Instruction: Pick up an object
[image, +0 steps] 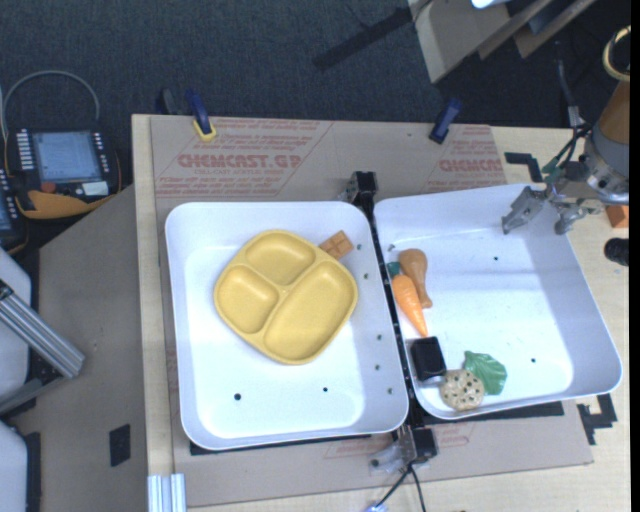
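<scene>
One gripper (540, 212) hovers over right bin (560, 300), up at its 1 o'clock corner, fingers spread apart, nothing between them. Pickable objects cluster along bin's 9-to-7 o'clock side: drumstick (414, 272) touching carrot (408, 304), black block (428, 357), cookie (461, 389), green leaf (488, 370). Carrot lies toward 8 o'clock from gripper, well apart, long axis running 11 to 5. Yellow plate (287, 296) sits in left bin (200, 350).

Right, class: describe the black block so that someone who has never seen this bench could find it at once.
Start at the right-hand white bin and go to its left wall, near the front. The black block lies there, just below the carrot and beside the round biscuit. It is the only dark, square-edged thing among them.
</scene>
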